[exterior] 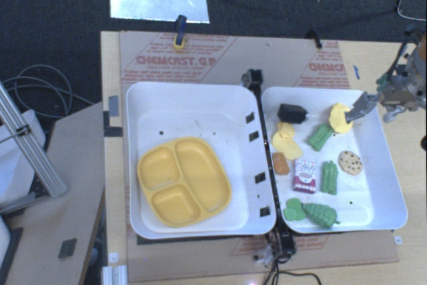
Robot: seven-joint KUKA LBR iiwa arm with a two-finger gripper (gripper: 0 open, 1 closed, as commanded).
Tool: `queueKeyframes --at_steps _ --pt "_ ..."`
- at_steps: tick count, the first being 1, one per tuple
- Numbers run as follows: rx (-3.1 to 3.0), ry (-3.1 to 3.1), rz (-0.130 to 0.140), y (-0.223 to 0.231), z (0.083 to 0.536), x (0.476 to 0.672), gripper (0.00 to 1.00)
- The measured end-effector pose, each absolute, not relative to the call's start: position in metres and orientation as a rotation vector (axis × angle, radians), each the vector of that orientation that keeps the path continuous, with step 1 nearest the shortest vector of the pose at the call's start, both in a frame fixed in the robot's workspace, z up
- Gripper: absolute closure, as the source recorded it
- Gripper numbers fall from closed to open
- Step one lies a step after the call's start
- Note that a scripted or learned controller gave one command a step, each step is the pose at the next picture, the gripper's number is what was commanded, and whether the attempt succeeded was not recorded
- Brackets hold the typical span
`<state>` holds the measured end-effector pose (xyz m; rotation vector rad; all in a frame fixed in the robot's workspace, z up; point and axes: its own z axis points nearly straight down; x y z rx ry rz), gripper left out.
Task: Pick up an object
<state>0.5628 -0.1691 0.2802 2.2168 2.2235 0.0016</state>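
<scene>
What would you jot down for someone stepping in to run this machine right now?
Gripper: over the right bin's upper right part, beside a yellow toy; nothing visibly held.
Right bin holds small toys: black block, cookie, green pieces, red-and-white carton.
Left bin holds a yellow divided tray.
Done: nothing lifted yet.
Left: grab one object and raise it.

- Arm: we see its grey wrist entering from the right edge, upper half of the view.
- Gripper (363,105): extended leftward and slightly down from the wrist.
- Finger (360,107): we see one grey finger, slanted.
</scene>
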Motion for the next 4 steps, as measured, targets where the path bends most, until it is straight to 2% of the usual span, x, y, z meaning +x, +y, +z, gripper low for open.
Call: queueKeyframes --at_steps 1,2,3,4 --pt "2.229 2.227 -0.006 -0.157 0.203 0.487 0.0" --pt "2.215 2.225 0.007 -0.143 0.086 0.553 0.0" --pt "2.21 2.216 0.012 -0.092 0.089 0.506 0.0" --pt "2.215 2.218 0.017 -0.121 0.089 0.5 0.0"
